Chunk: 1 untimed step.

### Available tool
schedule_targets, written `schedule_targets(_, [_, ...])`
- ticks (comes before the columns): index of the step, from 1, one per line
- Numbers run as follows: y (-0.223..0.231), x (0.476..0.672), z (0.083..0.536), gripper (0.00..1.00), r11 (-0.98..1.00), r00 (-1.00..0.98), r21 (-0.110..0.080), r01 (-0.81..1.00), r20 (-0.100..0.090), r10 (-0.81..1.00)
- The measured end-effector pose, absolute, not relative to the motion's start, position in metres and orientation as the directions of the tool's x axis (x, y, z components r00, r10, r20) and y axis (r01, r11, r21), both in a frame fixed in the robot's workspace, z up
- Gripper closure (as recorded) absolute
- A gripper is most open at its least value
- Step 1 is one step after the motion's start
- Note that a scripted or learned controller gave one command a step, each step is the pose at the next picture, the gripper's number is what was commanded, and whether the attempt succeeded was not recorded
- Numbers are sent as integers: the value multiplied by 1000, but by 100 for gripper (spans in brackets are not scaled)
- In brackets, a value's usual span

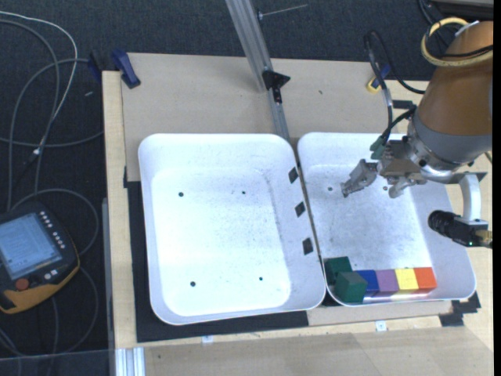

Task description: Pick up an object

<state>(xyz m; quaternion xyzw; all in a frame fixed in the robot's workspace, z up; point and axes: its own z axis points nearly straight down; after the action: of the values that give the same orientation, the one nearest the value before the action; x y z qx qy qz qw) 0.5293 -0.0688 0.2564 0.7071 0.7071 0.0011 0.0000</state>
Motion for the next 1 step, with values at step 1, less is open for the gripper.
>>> schedule_targets(1, [-98, 550, 185, 0, -3, 3, -8, 1000, 1, 1000])
